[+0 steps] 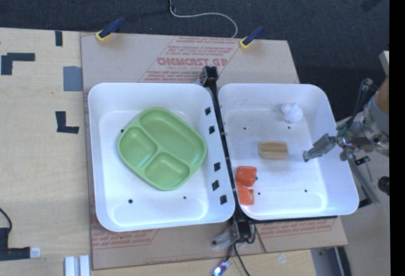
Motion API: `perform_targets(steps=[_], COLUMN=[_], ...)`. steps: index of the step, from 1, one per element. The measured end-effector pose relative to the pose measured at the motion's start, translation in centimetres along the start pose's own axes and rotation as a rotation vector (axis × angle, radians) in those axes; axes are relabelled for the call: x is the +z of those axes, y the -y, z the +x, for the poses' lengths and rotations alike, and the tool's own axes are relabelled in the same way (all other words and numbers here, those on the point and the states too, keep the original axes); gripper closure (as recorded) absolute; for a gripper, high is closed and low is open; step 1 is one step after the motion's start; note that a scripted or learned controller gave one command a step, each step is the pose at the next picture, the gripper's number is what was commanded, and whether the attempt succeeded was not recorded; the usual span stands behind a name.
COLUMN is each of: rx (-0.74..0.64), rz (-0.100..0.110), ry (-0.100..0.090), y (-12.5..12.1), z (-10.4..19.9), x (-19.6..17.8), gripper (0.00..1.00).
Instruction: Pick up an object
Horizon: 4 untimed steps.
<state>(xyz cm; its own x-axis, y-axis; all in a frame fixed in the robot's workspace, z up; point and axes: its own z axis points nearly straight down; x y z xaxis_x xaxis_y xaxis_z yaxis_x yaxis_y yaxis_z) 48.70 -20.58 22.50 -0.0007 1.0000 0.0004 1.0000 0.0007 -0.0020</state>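
Observation:
In the right bin (316, 202) lie a tan block (273, 150) near the middle, a white crumpled lump (291, 111) toward the back, and an orange piece (245, 175) with a second orange bit (247, 196) by the left wall. My gripper (314, 150) reaches in over the bin's right side, its tip a short way right of the tan block and apart from it. Nothing shows in its grasp.
A green divided plate (162, 148) lies in the left bin (104, 205). A black divider with clips (215, 142) runs between the two bins. Both bins rest on a cardboard sheet (190, 62); a cable (190, 14) trails behind it.

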Motion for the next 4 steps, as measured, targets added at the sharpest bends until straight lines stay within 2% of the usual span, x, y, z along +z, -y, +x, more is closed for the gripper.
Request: perform_targets(steps=[1,2,3,4], rx=[-0.004,0.0,-0.005,0.001], rz=[0.005,-0.017,0.008,0.009], ry=[-0.002,0.009,-0.004,-0.004], y=[-1.5,-8.6,-8.9,0.9], z=[6.6,0.2,6.6,10.7], x=[12.0,0.9,12.7,11.6], gripper=[0.0,0.0,0.0,0.0])
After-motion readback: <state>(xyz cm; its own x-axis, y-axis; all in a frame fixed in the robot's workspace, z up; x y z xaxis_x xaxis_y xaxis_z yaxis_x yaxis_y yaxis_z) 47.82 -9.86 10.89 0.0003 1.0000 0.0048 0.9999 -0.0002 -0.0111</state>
